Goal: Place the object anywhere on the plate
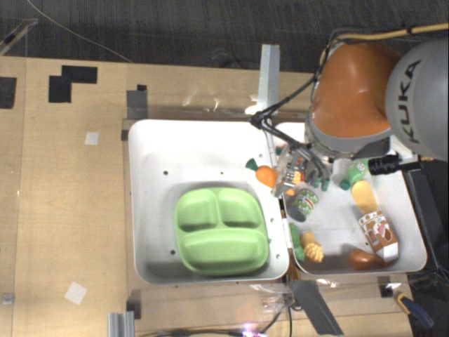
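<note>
Arm (358, 93) reached in from 3 o'clock over the right bin (414, 255). Green plate (222, 230) sat in the left bin (151, 160). Gripper (295, 177) hung at the divider; grip state unreadable. Toy carrot (265, 175) lay at its 9 o'clock. Best to confirm a firm hold, lift clear of the divider, then travel toward 8 o'clock.

Wooden bench (63, 209) fills the frame's left; two white bins (151, 188) sit side by side centre-right.
</note>
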Available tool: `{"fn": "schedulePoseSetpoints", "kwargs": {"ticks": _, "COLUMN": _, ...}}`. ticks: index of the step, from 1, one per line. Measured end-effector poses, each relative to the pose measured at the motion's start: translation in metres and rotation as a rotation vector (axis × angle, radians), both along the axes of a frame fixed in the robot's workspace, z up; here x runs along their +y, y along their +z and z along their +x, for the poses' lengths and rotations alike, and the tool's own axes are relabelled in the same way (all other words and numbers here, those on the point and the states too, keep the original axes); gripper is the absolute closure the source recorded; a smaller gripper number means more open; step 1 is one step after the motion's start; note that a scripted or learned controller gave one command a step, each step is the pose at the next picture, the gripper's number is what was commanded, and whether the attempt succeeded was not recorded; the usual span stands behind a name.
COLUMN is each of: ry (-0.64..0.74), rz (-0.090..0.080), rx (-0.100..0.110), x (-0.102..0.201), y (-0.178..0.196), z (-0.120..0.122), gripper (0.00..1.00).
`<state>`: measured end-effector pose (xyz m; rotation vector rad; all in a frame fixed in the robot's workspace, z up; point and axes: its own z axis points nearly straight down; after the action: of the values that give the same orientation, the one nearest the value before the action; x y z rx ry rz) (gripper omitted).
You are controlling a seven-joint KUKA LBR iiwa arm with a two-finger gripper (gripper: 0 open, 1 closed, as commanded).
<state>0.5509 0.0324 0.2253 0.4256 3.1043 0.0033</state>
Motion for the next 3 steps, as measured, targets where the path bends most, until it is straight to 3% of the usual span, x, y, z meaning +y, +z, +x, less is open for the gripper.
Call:
{"fn": "schedulePoseSetpoints", "kwargs": {"ticks": 1, "ry": 0.204, "rz": -0.001, "rx": -0.004, "x": 0.029, "y": 0.055, "z": -0.029, "gripper": 1.00}}
{"fn": "schedulePoseSetpoints", "kwargs": {"ticks": 2, "ry": 0.353, "rz": -0.004, "rx": -0.002, "x": -0.023, "y": 0.055, "z": -0.056, "gripper": 1.00}}
{"fn": "schedulePoseSetpoints", "kwargs": {"ticks": 3, "ry": 0.663, "rz": -0.006, "rx": 0.000, "x": -0.087, "y": 0.005, "z": -0.020, "gripper": 1.00}}
